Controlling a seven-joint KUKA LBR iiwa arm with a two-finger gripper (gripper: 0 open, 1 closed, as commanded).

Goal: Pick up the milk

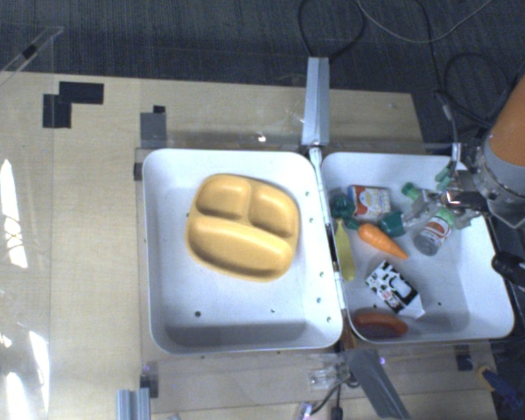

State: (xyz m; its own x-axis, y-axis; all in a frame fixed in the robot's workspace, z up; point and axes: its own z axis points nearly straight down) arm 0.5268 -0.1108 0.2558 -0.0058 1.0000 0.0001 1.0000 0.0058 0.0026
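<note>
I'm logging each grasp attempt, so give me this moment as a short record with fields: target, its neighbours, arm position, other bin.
target: milk carton, black-and-white pattern, lying in the right bin, near its front
neighbours: carrot just behind it; sausage in front, by the front wall
also in right bin: red-and-white packet, small bottle, yellow item along the left wall
arm: gripper over the right bin's back right corner, apart from the milk
left bin: yellow sectioned tray
</note>
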